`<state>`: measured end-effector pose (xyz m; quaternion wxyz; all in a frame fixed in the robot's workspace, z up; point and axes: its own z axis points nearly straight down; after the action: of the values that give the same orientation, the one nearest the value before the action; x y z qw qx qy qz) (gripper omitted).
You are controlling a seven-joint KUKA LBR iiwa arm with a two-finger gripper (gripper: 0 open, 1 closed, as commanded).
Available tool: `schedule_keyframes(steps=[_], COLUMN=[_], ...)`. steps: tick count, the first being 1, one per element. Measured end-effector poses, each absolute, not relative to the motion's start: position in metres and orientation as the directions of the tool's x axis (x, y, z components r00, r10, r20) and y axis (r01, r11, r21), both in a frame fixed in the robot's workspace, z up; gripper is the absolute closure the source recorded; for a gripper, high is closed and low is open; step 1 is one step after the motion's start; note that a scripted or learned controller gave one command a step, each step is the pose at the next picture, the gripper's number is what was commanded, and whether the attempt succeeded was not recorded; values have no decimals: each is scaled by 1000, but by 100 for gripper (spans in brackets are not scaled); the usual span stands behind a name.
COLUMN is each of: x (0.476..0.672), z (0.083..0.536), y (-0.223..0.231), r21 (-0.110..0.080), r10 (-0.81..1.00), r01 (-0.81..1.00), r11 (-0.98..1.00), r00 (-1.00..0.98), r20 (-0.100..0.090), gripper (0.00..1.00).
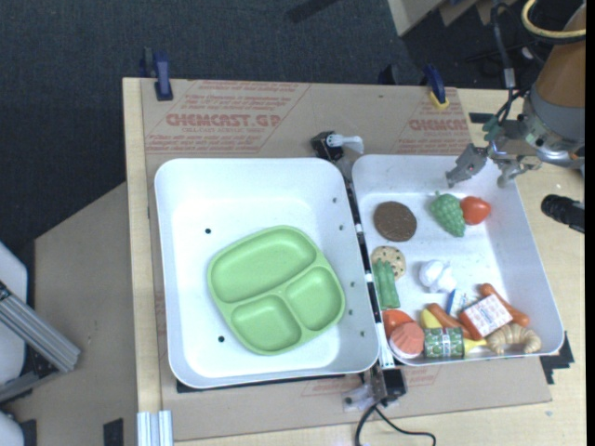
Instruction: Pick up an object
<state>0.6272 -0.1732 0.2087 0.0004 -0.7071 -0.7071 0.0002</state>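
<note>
While the two-finger metal gripper [485, 163] hangs spread and empty over the right white bin's [537, 249] far rim, the knobbly green toy vegetable [448, 214] lies just beneath, uncrowded.

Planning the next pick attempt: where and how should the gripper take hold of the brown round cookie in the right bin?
The brown cookie lies flat and alone on the right bin floor, near the divider. Probably best to come straight down from above and pinch across its rim: it is a thin disc, with free space around its edge for both fingers.
</note>
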Motion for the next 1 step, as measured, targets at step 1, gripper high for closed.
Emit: schedule_keyframes(steps=[1], x=[660], z=[78], y=[-192], r21=[-4], r10=[1000], r01=[1000], r11=[1], r00=[-1], r20=[0], gripper=[0])
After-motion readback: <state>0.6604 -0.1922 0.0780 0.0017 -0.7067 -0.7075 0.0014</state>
